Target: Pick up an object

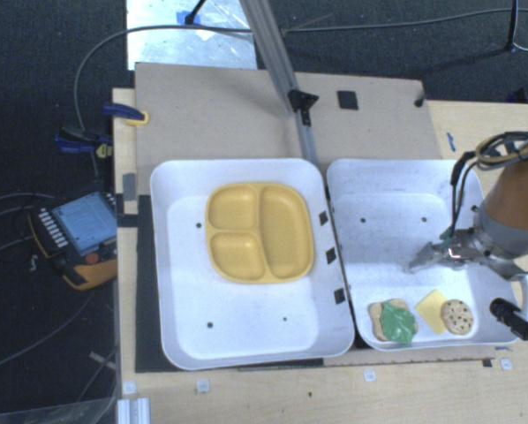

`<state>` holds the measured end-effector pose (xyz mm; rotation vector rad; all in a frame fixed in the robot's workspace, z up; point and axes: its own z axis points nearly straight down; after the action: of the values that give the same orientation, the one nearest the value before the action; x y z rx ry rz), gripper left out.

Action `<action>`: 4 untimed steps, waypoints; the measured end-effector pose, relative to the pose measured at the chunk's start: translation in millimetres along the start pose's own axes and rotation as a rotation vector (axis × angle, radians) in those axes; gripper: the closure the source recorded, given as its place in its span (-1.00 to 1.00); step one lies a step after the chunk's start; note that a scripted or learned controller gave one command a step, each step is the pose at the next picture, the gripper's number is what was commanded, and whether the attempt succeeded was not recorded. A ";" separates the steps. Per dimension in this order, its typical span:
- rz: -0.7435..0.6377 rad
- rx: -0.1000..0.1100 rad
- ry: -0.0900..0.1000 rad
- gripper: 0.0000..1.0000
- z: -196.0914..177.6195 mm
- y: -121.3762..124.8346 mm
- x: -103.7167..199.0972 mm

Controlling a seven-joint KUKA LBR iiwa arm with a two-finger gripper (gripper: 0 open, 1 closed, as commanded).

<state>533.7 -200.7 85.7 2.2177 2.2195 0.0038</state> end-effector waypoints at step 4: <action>-0.006 -0.003 -0.002 1.00 -179.5 21.8 3.6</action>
<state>554.7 -197.0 265.3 2.2086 2.2238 0.0056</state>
